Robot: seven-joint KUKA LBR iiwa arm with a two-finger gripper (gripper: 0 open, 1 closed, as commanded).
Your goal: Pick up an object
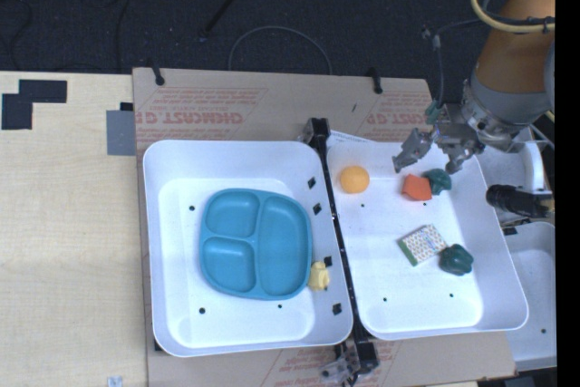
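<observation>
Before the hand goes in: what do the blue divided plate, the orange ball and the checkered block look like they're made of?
Blue divided plate: looks like moulded plastic, one even colour, matte with soft raised dividers.
Orange ball: smooth and evenly coloured; probably plastic or rubber, the view can't settle which.
Checkered block: flat with a fine printed or woven pattern; possibly a sponge or cloth-covered foam, too small to be sure.

Orange block (417, 188), right bin, untouched
</observation>
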